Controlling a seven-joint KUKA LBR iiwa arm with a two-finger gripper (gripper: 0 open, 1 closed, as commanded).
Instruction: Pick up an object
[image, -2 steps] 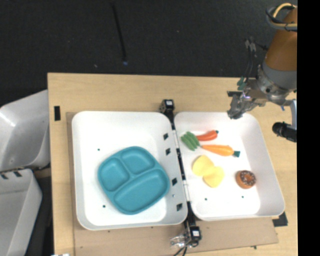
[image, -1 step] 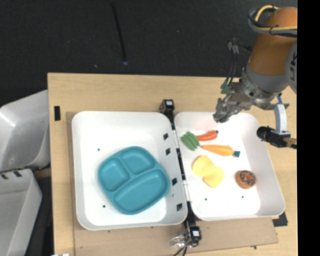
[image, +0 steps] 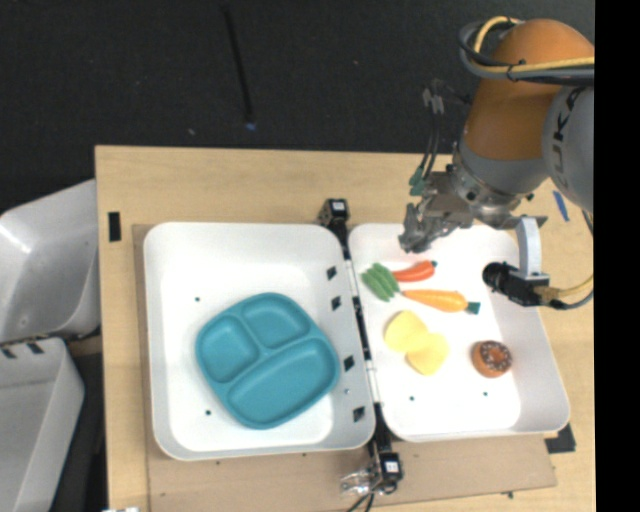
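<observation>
Grey hand (image: 417, 238) above right bin (image: 535, 400), near carrots (image: 420, 284)

A robot lab: a wooden table (image: 120, 190) carries two white bins (image: 165, 300), toy food (image: 435, 298) and a cabled robot arm (image: 515, 110), against black backdrop.

A pale wooden bench (image: 230, 180) stands on a dark floor (image: 250, 70), with white housing (image: 40, 270) beside it.

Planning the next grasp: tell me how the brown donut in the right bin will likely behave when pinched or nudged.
The donut lies flat on the right bin, so it probably slides, not rolls. It looks like a small toy, likely light and rigid. Its rounded rim may slip from the gripper.
</observation>
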